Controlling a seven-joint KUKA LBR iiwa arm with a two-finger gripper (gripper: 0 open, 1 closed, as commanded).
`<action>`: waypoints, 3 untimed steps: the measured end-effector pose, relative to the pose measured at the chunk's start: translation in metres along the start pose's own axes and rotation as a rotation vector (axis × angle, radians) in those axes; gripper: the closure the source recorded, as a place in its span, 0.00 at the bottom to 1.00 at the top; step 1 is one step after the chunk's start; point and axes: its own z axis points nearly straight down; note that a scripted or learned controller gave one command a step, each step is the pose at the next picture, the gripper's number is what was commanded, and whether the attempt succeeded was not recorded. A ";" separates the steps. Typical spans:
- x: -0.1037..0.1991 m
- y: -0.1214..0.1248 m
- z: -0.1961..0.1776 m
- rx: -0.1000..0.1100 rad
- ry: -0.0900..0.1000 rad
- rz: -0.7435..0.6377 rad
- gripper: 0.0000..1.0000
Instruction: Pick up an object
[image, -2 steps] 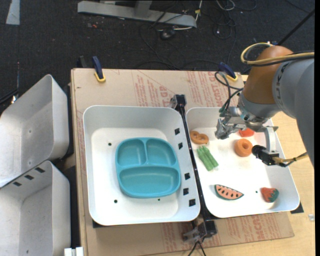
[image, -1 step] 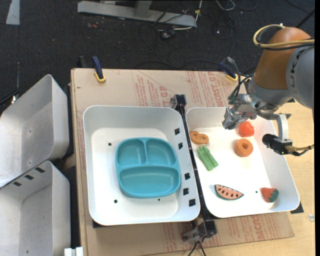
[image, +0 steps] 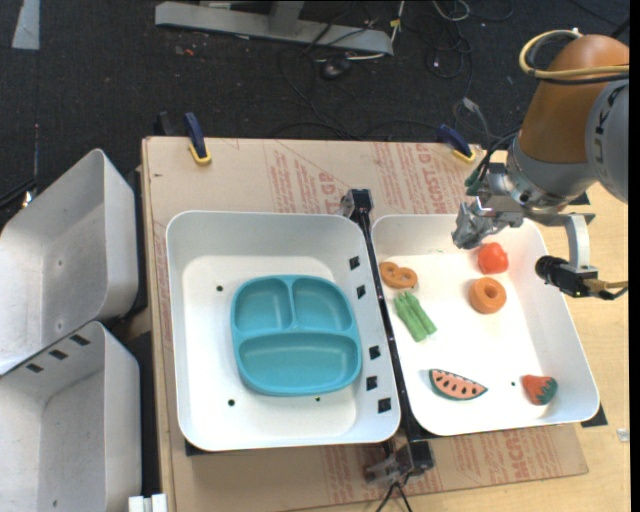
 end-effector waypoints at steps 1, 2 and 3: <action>0.054 0.006 0.009 0.004 0.001 -0.004 1.00; 0.106 0.014 0.016 0.004 0.001 -0.004 1.00; 0.169 0.024 0.009 0.002 0.002 -0.006 1.00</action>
